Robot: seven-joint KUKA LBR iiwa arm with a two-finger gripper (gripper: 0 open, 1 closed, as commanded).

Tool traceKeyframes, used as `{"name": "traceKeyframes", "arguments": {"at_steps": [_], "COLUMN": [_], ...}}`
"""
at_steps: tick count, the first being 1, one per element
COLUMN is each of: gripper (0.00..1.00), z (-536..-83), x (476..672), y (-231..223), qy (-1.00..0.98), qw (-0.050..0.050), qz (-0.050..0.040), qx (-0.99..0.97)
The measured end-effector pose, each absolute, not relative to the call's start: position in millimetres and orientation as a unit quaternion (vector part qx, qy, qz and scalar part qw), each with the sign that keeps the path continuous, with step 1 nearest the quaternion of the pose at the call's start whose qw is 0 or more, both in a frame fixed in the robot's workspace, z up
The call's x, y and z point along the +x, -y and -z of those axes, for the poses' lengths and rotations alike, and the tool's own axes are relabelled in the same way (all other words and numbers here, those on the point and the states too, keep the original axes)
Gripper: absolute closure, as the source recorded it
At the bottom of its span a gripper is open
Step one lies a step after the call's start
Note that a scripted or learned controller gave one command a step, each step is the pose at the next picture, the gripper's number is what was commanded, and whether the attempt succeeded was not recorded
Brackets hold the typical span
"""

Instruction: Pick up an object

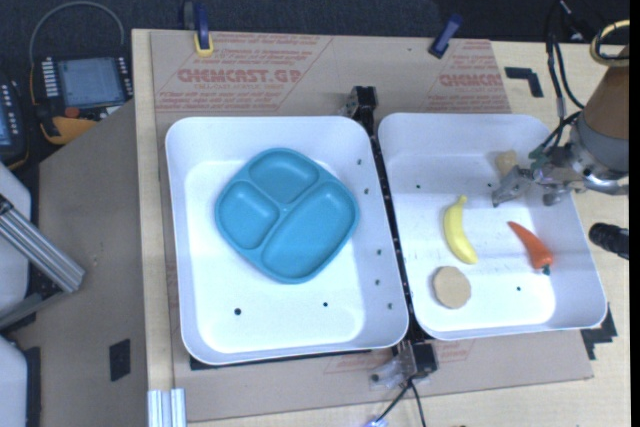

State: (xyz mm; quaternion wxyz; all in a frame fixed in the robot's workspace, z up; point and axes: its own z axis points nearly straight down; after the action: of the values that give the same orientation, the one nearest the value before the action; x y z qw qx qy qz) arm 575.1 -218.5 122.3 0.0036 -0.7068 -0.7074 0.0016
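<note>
The gripper (528, 181) hung low over the right bin (420, 150), near its far right edge; I couldn't tell how its fingers stood. A curved yellow banana (459, 231) lay mid-bin, a tan round (451, 288) near the front edge, an orange carrot (531, 244) toward the right edge. The bin's left half lay open. A blue tray (286, 213) sat in the left bin (200, 245).

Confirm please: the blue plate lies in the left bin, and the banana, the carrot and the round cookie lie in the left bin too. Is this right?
Not quite. The blue plate does lie in the left bin, but the banana, the carrot and the round cookie lie in the right bin, as the camera view shows.
</note>
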Motion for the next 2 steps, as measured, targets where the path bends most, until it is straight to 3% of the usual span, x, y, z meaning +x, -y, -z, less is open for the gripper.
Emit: {"name": "traceKeyframes", "arguments": {"at_steps": [1,2], "gripper": [0.00,1.00], "z": [-83,-95], "x": [575.7,576.0], "y": [215,217], "qy": [0.708,0.708], "qw": [0.004,0.001], "qz": [0.0010,0.0007], "qx": [-0.706,-0.706]}}
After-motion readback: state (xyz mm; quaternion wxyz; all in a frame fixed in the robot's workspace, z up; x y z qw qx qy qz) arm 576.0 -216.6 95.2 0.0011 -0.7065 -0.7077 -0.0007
